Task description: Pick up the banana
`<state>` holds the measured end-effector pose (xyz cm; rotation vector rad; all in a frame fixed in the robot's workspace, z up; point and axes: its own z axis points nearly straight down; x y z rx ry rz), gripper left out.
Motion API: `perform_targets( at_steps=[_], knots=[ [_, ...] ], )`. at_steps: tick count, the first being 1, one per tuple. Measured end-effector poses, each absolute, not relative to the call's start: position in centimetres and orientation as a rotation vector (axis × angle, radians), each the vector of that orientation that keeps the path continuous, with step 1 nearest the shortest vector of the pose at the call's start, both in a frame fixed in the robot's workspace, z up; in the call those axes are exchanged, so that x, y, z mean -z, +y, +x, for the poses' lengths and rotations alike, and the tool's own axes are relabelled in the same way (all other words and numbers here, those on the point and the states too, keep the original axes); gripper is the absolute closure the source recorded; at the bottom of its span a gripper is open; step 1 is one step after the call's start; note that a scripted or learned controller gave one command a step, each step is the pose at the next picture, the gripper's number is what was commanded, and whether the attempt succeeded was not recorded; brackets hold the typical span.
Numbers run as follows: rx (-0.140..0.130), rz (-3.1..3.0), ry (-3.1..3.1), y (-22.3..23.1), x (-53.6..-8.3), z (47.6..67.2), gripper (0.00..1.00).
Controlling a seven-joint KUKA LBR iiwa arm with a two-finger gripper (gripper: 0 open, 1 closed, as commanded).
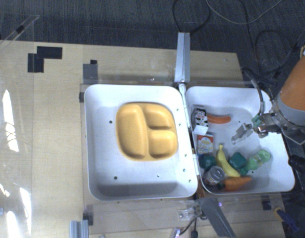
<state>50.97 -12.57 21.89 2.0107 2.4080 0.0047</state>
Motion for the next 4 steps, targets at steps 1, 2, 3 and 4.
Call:
perform_targets(
  at_steps=[1, 2, 3, 4],
  knots=[
    [-0.004, 1.855, 2.531, -11.8, -22.7, 49.2, 0.0],
    [-0.002, 1.896, 2.502, -10.6, -11.8, 48.8, 0.0],
    [-0.012, 2.132, 2.3, -14.4, -8.9, 49.0, 0.0],
    [-0.017, 2.126, 2.3, -14.4, -9.9, 49.3, 1.0]
  ],
)
